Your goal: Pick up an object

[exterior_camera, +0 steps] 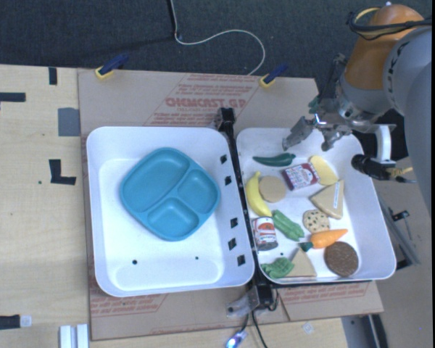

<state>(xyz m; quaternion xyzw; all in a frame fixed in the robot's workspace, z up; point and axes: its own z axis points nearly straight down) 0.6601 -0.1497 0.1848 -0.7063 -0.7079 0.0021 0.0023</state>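
Gripper [313, 135] of the grey arm [413, 64], below the orange band [373, 46], hangs over the upper edge of the right bin [380, 216]; its two fingers [299, 133] are spread apart, with nothing between them.

Camera view, right bin: toy foods lie crowded together. A green chili pepper [274, 159] lies nearest the gripper, just below it. Beneath the pepper, a small red packet [299, 175] sits between a round tan biscuit [272, 189] and a yellow piece [323, 170]. A banana [257, 195] curves along the bin's left wall. Lower down are a cheese wedge [329, 200], a spotted cookie [315, 220], a green pod [288, 225], a small can [265, 233], a carrot [325, 238], a brown round disc [341, 258] and a sandwich triangle [301, 265] touching a leafy green piece [278, 268].

Camera view, left bin [105, 194]: a blue divided plate [170, 193] rests near the centre, well apart from the gripper. Both bins stand on a cardboard sheet [188, 100] held by clamps [112, 65].
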